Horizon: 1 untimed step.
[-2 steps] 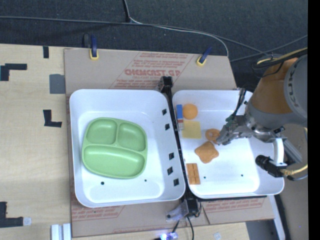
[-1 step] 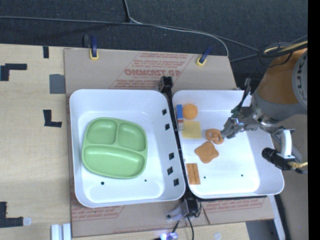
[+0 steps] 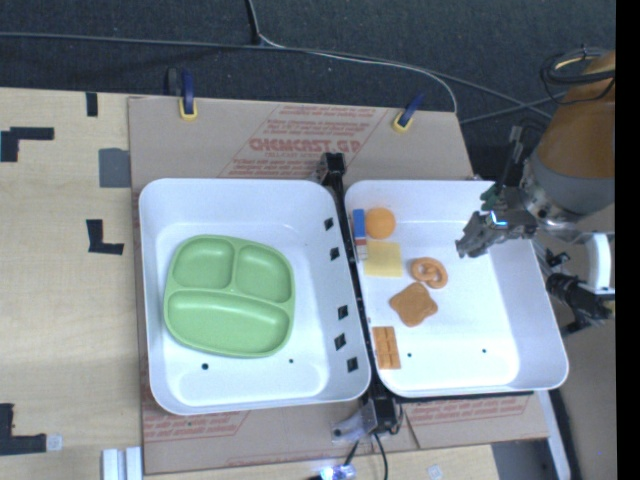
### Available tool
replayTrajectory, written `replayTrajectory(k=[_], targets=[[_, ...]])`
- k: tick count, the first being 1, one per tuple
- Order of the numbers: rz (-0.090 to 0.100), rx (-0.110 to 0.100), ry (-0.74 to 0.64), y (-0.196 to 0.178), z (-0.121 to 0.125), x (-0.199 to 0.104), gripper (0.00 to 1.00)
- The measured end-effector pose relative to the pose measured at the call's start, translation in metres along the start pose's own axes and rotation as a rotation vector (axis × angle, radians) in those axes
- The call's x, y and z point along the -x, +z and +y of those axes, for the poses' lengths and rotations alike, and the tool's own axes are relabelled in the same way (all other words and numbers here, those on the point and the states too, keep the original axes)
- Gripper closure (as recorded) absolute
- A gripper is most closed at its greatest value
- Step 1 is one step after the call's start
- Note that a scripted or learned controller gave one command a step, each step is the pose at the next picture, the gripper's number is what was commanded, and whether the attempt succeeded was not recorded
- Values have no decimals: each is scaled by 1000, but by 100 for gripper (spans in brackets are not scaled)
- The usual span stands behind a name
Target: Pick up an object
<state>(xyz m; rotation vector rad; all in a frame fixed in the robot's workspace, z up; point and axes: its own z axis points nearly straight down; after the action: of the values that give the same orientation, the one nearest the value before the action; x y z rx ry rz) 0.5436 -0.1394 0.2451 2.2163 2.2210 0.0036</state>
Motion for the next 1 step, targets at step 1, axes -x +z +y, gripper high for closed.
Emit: replayTrajectory(k=[1], targets=[[3, -6, -5, -1, 3, -61, 100]])
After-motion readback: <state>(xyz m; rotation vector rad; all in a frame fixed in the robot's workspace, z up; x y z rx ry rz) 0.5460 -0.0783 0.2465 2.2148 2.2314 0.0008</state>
